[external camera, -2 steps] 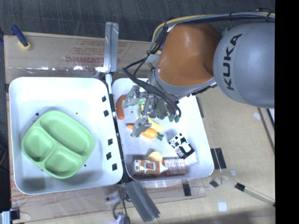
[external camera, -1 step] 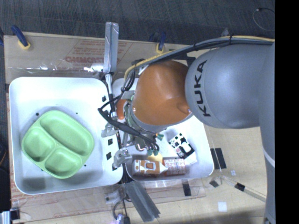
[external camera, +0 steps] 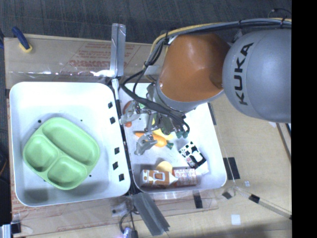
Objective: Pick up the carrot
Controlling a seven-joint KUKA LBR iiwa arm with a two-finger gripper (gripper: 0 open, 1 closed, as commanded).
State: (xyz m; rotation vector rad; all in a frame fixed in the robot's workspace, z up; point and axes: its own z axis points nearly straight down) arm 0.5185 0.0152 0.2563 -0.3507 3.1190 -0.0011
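The arm (external camera: 198,68) looms over the right bin (external camera: 218,167), its gripper (external camera: 143,128) low by the carrot (external camera: 157,141) near that bin's middle; I can't tell how the jaws stand. Carrot looks light, stiff and slick, so grip across its middle.

We can read "KUKA" in big dark letters on the grey arm housing (external camera: 255,76), running sideways. The cardboard (external camera: 94,53) behind the bins has faint red printing, and the brown carton (external camera: 168,177) has a label, but we can't read either.
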